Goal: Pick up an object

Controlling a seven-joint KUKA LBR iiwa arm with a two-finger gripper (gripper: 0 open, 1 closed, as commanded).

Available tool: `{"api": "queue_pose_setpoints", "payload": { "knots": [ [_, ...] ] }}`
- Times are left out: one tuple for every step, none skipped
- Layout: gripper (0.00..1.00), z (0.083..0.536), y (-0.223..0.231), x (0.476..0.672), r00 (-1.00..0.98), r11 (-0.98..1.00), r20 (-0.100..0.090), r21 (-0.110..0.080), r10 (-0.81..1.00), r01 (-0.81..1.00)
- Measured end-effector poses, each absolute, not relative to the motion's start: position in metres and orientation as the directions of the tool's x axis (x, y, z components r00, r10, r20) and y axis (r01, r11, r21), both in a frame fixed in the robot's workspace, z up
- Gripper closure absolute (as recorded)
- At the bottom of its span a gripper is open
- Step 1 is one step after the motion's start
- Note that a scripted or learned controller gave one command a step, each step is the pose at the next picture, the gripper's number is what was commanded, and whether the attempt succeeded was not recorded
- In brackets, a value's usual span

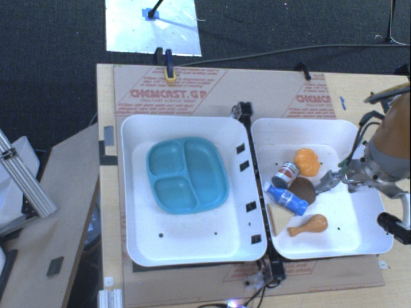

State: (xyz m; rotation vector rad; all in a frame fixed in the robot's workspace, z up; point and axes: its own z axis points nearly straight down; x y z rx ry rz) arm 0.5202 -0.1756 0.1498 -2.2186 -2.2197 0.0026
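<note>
Orange ball [307,162], can [286,172], blue bottle [287,199], perhaps drumstick [309,224].

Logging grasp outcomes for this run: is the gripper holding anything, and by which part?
Nothing is held. The gripper hovers in the right bin beside the brown object.

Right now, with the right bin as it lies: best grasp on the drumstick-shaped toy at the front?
Probably the narrow neck of the tan drumstick toy, from straight above, closing across its long axis. It lies flat, thin end pointing left, bulb to the right, so the neck should fit best between the fingers. It sits apart from the blue bottle and the brown piece, with bare right bin floor around. The tool is over the same bin.
</note>
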Motion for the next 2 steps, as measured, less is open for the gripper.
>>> {"api": "queue_pose_setpoints", "payload": {
  "knots": [
    [0.0,0.103,-0.167,0.524,-0.001,0.001,0.001,-0.002,1.0,1.0],
    [1.0,0.116,-0.167,0.525,0.0,0.0,-0.001,0.004,1.0,1.0]
  ]
}}
